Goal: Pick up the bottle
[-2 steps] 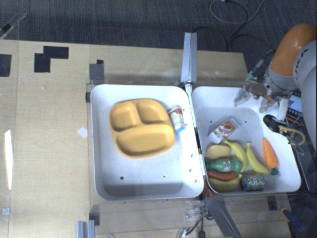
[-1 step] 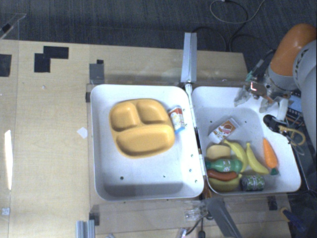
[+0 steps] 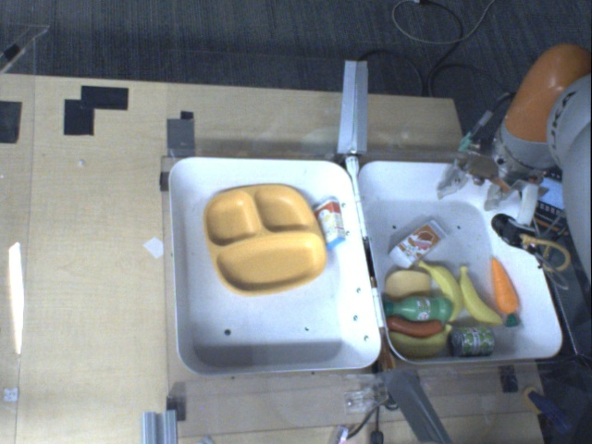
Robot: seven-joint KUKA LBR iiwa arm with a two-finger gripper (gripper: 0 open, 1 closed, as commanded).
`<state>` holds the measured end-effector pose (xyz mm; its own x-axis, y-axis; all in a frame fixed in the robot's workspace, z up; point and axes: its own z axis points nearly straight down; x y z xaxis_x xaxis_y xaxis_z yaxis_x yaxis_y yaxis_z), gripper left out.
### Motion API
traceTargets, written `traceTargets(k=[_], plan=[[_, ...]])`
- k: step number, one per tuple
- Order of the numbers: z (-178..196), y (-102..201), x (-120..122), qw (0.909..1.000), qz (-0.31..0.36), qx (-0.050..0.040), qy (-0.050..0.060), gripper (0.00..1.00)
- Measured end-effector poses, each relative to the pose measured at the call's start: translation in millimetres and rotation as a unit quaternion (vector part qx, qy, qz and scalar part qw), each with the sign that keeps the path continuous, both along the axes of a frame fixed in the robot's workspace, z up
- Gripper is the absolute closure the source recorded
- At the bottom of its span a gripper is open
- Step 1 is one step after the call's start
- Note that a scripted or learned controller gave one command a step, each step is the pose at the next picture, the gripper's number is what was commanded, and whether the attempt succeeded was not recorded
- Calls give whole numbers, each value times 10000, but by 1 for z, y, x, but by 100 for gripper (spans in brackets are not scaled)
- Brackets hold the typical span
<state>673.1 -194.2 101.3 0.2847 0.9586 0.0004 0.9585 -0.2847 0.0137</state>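
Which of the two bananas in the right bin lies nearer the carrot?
The outer banana, curving right beside the carrot. The other banana lies farther left, against the green bottle.

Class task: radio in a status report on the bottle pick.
End effector over right bin's far edge, nothing seen in it. Green bottle lying at near end, unpicked. Bananas and hot dog crowd it.

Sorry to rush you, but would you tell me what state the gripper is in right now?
Gripper: cannot be told; it hovers over the right white bin, away from the green plastic bottle.
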Motion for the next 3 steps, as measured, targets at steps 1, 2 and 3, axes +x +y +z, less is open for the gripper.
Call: traceTargets(k=[1, 2, 3], plan=[[0, 0, 0, 10000, 0, 0, 0, 0], [0, 0, 0, 10000, 0, 0, 0, 0], [48, 33, -2, 9822, 1879, -7, 25, 0]])
